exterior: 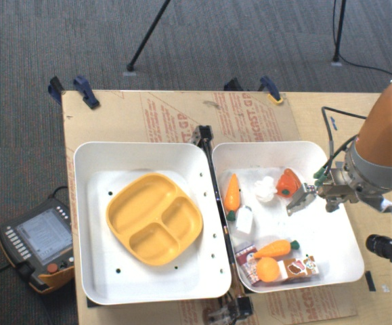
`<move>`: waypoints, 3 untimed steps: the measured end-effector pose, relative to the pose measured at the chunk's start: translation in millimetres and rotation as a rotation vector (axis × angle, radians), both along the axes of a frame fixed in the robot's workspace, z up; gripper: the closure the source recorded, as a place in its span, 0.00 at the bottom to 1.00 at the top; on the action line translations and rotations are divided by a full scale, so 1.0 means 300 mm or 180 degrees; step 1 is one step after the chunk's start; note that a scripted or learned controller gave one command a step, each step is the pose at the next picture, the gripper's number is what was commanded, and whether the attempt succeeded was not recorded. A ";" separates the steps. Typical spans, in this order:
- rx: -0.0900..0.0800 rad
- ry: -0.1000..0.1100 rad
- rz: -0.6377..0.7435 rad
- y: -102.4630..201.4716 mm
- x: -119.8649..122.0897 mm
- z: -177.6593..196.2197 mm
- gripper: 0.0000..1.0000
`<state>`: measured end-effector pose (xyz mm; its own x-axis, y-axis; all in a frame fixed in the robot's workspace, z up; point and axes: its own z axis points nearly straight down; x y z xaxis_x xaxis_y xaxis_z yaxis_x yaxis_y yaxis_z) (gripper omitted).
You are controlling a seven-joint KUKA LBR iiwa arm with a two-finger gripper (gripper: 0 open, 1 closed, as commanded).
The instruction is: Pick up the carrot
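Carrot [232,192] is lying in the right bin [348,212], close to that bin's left wall, tip pointing up the frame and green stub down, touching nothing that could lift it. A second carrot [274,249] is resting lower in the same bin, against an orange fruit [268,270] and a small printed carton [297,267]. A white block [244,220] is sitting just below the first carrot; a red-orange toy [288,182] and a white lump [265,187] are lying to its right. The gripper [302,200] is hovering near that red-orange toy, well apart from either carrot, jaws standing apart with nothing between them. Judged from this, no grasp is made yet: approach, closure and lift are all remaining. The left bin [87,181] is holding a yellow divided plate [154,218].
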<state>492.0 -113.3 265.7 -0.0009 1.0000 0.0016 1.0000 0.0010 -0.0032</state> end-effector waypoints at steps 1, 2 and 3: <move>0.0004 0.0009 -0.0008 0.022 -0.059 -0.418 0.00; -0.0013 -0.0040 -0.0011 0.060 -0.025 -0.577 0.00; -0.0014 -0.0048 -0.0025 0.059 -0.022 -0.545 1.00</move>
